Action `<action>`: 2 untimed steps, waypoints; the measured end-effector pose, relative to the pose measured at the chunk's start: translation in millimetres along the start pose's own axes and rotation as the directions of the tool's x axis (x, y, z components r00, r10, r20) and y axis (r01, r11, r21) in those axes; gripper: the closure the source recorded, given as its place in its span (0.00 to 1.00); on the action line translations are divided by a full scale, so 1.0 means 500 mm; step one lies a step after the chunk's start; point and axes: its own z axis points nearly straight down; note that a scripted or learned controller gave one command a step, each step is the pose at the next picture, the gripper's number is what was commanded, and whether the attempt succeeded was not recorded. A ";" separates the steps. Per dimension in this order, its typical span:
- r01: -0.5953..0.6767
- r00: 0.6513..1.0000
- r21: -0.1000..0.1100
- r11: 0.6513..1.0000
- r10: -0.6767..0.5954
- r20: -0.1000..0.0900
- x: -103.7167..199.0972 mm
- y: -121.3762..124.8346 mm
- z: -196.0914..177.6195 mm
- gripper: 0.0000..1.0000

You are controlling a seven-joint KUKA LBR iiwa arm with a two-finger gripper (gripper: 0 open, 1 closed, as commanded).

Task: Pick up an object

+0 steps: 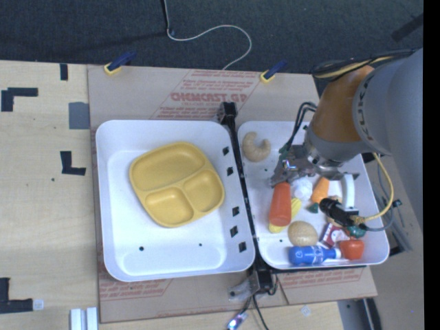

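Note:
The right bin (258, 239) holds several small items: a tan cashew-shaped piece (256, 146) at its far left, an orange-red cylinder (280, 204) with a yellow base, a white lump (301, 187), an orange carrot-like piece (320, 189), a beige potato-like ball (302, 234), a blue bottle (311, 255) and a red piece (351, 249). My gripper (287, 168) hangs low over the bin's middle, just above the orange-red cylinder and left of the white lump. I see nothing lifted between its fingers. The arm covers the bin's far right part.
The left bin (113, 184) holds a yellow divided plate (177, 183). A black divider with clips (237, 184) runs between the bins. Cardboard lies beneath both, and a white cable (206, 33) loops behind them.

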 end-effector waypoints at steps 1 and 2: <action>0.009 1.000 -0.018 1.000 -0.009 0.002 0.183 0.050 -0.203 1.00; 0.008 1.000 -0.007 1.000 -0.008 0.002 0.354 0.061 -0.122 1.00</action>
